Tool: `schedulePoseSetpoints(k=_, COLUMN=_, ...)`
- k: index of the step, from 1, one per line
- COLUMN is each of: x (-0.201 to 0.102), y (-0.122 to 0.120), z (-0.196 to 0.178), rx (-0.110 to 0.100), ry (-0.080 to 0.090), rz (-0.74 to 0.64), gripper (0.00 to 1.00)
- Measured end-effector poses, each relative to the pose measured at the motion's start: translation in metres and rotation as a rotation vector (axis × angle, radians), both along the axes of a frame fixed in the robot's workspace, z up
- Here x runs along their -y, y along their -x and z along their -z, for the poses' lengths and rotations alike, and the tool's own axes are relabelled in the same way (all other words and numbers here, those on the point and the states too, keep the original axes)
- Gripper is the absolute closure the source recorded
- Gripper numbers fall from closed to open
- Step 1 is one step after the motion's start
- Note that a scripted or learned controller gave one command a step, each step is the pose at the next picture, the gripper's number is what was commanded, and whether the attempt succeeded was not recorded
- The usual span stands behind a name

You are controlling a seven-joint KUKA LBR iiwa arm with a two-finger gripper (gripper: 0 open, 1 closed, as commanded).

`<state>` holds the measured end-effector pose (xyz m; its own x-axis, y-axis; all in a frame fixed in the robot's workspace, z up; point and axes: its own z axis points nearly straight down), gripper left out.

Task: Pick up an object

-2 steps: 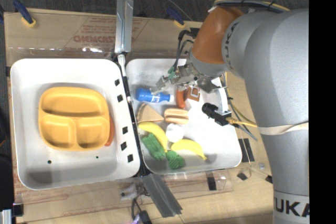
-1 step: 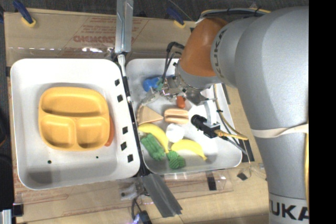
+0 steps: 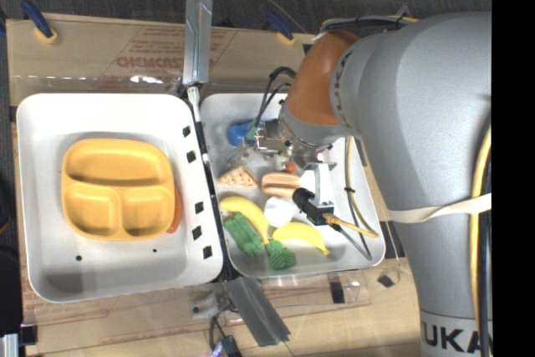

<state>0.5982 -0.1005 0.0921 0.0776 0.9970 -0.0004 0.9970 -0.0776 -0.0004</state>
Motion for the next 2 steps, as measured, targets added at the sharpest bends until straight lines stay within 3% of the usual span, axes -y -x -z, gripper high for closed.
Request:
schedulePoseSetpoints(k=1, x=-0.0096, y=0.0723, z=0.0012, rx=-0.004, ry=-0.002, rz=-0.149, gripper=0.00)
schedulePoseSetpoints(k=2, x=-0.0095, y=0.0722, z=0.0012, rx=-0.003, ry=-0.002, rz=-0.149, gripper=0.00)
